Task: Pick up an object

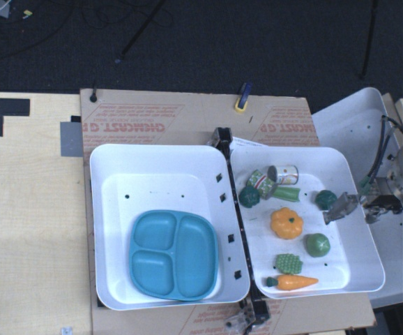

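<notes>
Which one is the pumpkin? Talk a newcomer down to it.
Start at the right-hand white bin. Near its middle sits the orange pumpkin, left of the gripper. It is round and ribbed, unlike the long carrot at the bin's front edge.

Dark carpeted floor (187, 33) fills the top with thin cables (142, 23) trailing across it, light wood table (27, 208) at left with dark rectangular patches (6, 114), printed cardboard sheet (160, 121) laid on it, blue-yellow clamp (242, 98) at its far edge.
</notes>
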`<state>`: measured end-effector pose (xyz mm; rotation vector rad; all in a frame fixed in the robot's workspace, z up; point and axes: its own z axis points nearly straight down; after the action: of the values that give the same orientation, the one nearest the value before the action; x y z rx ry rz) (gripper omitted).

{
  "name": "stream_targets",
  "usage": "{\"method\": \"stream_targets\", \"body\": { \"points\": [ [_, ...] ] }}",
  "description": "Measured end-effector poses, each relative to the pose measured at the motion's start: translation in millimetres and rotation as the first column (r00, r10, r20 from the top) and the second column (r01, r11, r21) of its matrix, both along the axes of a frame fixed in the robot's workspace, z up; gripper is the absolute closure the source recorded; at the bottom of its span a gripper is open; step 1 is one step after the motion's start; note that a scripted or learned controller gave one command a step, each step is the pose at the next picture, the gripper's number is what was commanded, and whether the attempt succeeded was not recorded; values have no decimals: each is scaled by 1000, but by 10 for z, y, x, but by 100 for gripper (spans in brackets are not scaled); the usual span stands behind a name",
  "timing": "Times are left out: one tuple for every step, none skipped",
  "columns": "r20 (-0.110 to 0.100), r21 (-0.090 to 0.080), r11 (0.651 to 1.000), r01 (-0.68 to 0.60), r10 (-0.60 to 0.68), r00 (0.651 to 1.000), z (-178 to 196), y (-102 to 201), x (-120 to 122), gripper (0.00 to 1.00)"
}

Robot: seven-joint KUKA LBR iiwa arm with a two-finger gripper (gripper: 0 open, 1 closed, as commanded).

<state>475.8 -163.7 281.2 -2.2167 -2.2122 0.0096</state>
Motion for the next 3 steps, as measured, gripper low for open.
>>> {"method": "stream_targets", "body": {
  "points": [
    [9, -2, 1000, -2, 2, 1000, 46, -2, 14, 0],
    [5, -1, 1000, -3, 3, 1000, -575, -5, -40, 0],
    [4, 0, 1000, -2, 2, 1000, -1017, 3, -81, 0]
  ]
}}
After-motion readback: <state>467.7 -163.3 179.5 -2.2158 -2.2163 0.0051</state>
